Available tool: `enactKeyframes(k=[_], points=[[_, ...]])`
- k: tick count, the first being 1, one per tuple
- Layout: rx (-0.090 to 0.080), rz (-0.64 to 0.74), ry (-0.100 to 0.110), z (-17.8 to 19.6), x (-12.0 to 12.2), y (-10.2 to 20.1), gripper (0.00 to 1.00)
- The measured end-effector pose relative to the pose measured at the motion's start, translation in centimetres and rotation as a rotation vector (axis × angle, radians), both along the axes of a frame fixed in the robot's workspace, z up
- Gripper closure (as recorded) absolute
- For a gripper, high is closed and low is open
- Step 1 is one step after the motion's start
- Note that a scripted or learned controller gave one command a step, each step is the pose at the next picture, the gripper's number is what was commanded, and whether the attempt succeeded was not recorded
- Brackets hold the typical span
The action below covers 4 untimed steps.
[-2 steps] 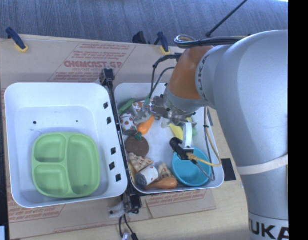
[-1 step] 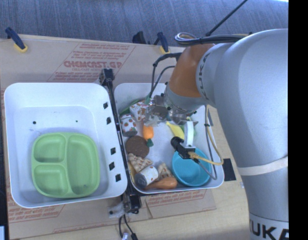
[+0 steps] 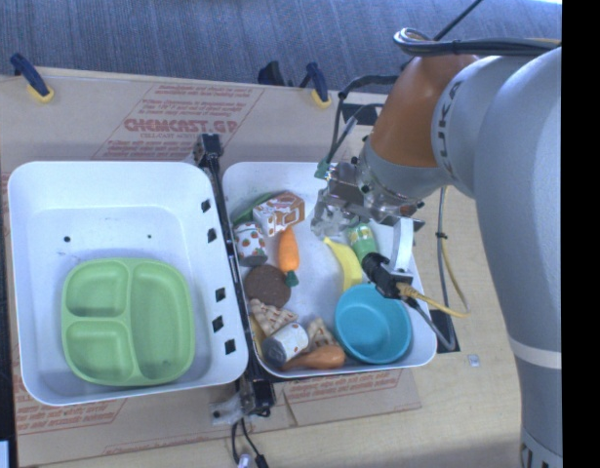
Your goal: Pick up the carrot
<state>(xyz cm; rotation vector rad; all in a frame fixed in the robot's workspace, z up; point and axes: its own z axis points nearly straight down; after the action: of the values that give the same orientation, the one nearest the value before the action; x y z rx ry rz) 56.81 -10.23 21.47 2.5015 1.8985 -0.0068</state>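
Leftmost on the surface, left bin: one green divided plate, lying flat toward the near side.

Right bin, contents left to right:
- Toy block with orange and white faces, at the far edge.
- Dark round patty, mid-bin, near the left wall.
- Carrot, orange with a green tuft at its near end. Long axis runs roughly far-to-near in the view, tilted only slightly. It lies just below the block and just beside the patty, with bare bin floor on its right.
- Banana, right of the carrot, curving toward the near side.
- Blue bowl, near right corner.
- Mixed small items along the near wall, too jumbled to name.

Gripper, at the arm's end over the far right part of this bin: its state cannot be told, as the wrist hides that part. Nothing is seen held.

Governing relation: the carrot lies to the left of the gripper and a little nearer the camera, close but apart. Judged need: a short shift leftward, then descent with the closing direction set across the carrot's long axis.
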Motion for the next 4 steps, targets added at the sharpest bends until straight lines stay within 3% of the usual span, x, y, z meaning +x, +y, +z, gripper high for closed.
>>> enactKeyframes(k=[1,2,3,4], points=[[0.006,-0.132,0.008,-12.4,-5.1,0.4,1.0],[0.003,-0.402,-0.003,7.9,-5.9,-1.3,1.0],[0.005,-0.523,0.019,-6.3,-7.2,-1.8,1.0],[0.006,-0.523,0.01,-5.9,-7.0,-1.8,0.0]])
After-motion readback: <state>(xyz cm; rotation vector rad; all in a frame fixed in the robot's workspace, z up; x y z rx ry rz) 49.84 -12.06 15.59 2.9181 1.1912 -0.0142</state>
